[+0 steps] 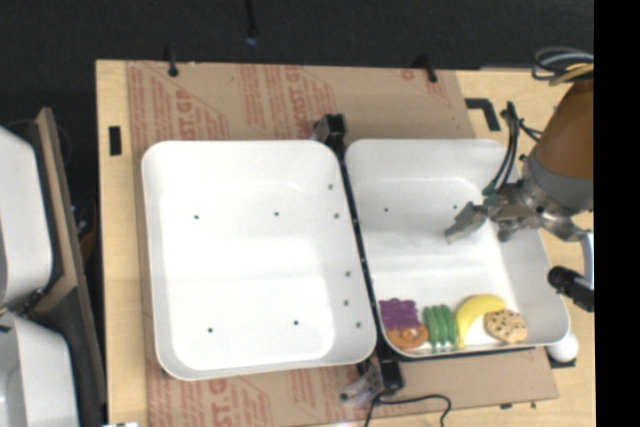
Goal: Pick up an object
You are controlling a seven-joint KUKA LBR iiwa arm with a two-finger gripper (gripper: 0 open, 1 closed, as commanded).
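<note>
2 shallow white bins sit side by side on a cardboard-covered bench. The gripper reaches in from the right over the right bin, its 2 fingers spread apart and holding nothing. Along that bin's near edge lie a purple toy, an orange piece partly under it, a green toy, a yellow toy and a cookie. The arm is cut off at the right.
</note>
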